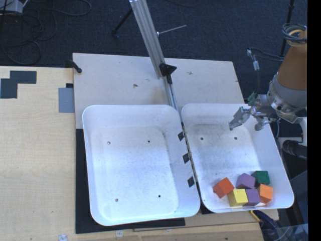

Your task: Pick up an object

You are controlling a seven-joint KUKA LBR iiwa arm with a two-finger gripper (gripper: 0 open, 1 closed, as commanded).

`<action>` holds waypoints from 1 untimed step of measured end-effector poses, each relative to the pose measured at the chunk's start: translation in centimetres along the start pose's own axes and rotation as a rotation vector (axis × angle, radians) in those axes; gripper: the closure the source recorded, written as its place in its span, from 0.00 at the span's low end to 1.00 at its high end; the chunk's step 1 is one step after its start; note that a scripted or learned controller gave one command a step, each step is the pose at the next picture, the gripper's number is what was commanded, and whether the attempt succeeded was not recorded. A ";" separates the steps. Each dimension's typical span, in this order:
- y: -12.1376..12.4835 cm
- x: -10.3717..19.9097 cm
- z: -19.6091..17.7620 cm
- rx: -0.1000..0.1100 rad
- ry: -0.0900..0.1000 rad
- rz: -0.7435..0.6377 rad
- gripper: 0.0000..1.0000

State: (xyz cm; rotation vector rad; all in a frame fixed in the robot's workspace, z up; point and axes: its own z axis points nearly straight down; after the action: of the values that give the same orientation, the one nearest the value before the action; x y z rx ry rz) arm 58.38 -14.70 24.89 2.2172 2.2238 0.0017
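While the fingers [249, 119] hang spread and empty, the blocks [244, 189] cluster well apart in the right bin's [281, 159] near corner.

Bins: two bins are set side by side on the worktop [120, 79].
Blocks [245, 189]: clustered in the right bin [220, 139], near right corner.
Claw [249, 119]: above its far right edge.

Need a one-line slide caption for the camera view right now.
Open gripper hovers over the right bin's far side; coloured blocks sit clustered in its near corner.
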 end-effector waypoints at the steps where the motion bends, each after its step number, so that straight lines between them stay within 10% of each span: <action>1: 4.6 2.6 -2.1 -0.002 0.000 0.000 0.00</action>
State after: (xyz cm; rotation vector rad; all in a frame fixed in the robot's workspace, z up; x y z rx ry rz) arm 62.93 -12.06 26.97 2.2158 2.2234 0.0033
